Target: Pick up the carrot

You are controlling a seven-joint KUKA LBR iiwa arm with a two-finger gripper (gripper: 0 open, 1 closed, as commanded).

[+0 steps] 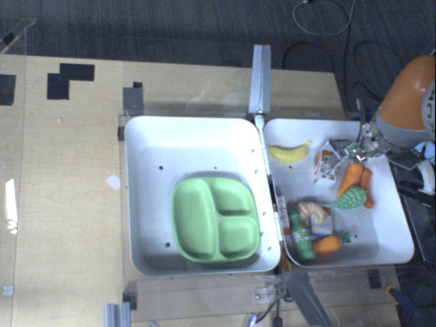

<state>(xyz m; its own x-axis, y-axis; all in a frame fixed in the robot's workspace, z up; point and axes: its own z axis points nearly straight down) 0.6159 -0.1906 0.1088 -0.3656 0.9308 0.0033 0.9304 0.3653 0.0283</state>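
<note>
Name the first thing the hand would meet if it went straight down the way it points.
Probably the carrot. The hand hangs just above its top end in the right bin, pointing down. Depth is unclear from this slant, so it might land beside it.

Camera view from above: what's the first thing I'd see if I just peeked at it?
Probably the big green divided plate, sitting alone in the left white bin. Next, the right bin, crowded with toy food: a yellow banana near its top left and an orange carrot by a green bumpy toy. The arm's end effector hovers just above the carrot.
</note>
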